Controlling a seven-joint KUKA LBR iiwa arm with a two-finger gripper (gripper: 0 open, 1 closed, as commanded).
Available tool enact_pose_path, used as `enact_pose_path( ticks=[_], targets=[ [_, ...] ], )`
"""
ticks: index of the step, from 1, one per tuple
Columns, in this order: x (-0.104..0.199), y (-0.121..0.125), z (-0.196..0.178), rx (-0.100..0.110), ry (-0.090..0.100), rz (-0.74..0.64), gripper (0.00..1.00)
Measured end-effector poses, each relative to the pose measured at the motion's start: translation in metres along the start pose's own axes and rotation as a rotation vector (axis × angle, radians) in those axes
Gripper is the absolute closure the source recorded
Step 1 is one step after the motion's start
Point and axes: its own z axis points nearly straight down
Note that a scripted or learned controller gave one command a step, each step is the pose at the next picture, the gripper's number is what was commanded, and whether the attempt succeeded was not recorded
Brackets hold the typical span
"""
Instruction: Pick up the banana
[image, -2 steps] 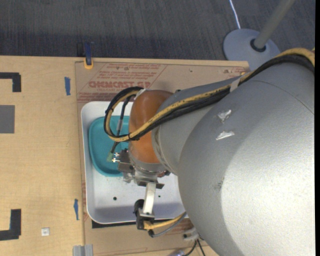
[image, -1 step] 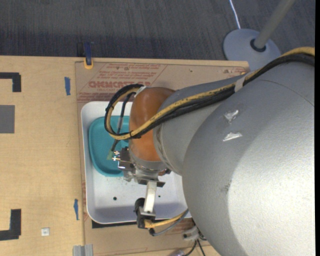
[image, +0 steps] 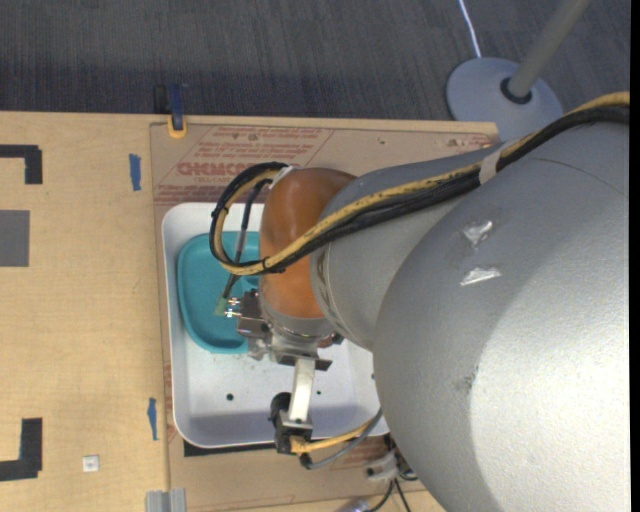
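**Hovering over the bin, gripper masked by the wrist**

The arm (image: 480, 330) is seen reaching in from the right, and much of the bench's (image: 80, 300) right half is covered by it. Its orange band (image: 300, 250) is held above the white bin (image: 215, 410). The gripper (image: 268, 335) is pointed down into the bin's middle. Whether the gripper is open or closed cannot be told, since it is viewed from above and masked by the wrist.

A teal tray (image: 205, 290) is laid flat against the bin's left wall, nearer its far-left corner, and its right edge is overlapped by the gripper. Where the banana lies cannot be told. A few small dark specks (image: 230, 397) are scattered on the white floor of the bin's near-left part.

Yellow and black cables (image: 235, 225) are looped from the wrist over the tray's far end. The bin is set on a printed cardboard sheet (image: 330, 140). Blue tape marks (image: 135, 172) are stuck just beyond the sheet's left edge.
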Motion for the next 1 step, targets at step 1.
enact_pose_path(
  ticks=[1],
  targets=[
    [-0.0017,0.001,0.0791,0.0,0.002,-0.362,1.0]
  ],
)
